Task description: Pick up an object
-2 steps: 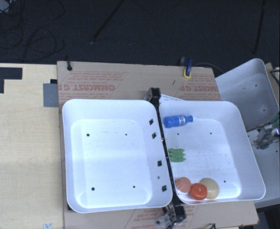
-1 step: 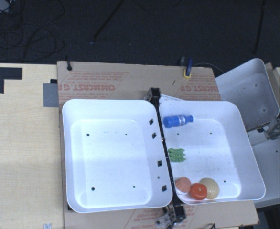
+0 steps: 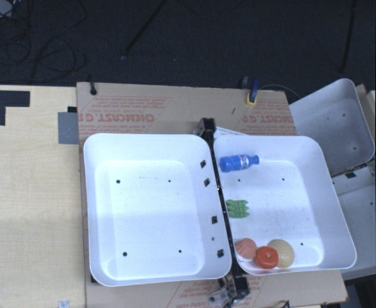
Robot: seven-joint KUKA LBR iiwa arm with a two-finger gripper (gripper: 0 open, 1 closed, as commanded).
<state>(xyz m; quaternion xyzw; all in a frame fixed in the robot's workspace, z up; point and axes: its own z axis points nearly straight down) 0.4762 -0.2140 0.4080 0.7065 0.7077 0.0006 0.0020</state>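
The right bin (image 3: pixel 316 172) holds all the objects. A small blue bottle (image 3: pixel 238 162) lies on its side near the bin's back left corner. A green pea-pod-like piece (image 3: pixel 237 208) lies by the left wall at mid depth. In the front left corner sit a pink round piece (image 3: pixel 246 248), a red tomato-like piece (image 3: pixel 266 257) and a tan round piece (image 3: pixel 282 251), packed close together.
The left bin (image 3: pixel 98 172) stands beside the right one, joined by a black divider strip (image 3: pixel 217 191). Both rest on a cardboard sheet (image 3: pixel 143 111) on the wooden bench. A grey metal plate (image 3: pixel 332 124) stands at the right.
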